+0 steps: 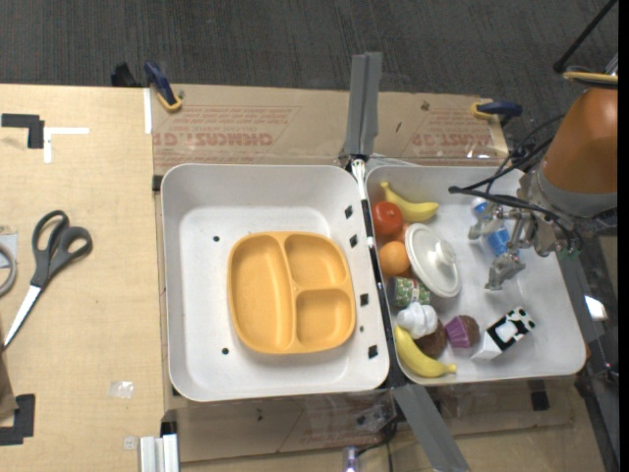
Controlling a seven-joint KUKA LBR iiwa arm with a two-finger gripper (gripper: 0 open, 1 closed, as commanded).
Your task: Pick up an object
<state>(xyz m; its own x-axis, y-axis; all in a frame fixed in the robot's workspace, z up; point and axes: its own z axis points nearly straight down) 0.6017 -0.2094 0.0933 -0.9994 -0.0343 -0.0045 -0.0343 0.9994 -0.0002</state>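
Observation:
The right bin (550, 357) holds several small objects along its left side: a banana (411, 205) at the top, a red tomato (387, 217), an orange (393, 258), a white round lid (433, 260), a white and green item (415, 315), a purple cup (460, 330) and a second banana (423, 356). A black-and-white carton (508, 330) lies near the front right. My gripper (490, 253) hangs over the bin's bare middle right, right of the lid. It is open with nothing between its fingers.
The left bin (192, 264) holds a yellow divided plate (292, 291). Scissors (44, 259) lie on the wooden bench to the far left. A grey bar (362, 106) and clamps stand behind the bins. Cables trail near the arm at the right.

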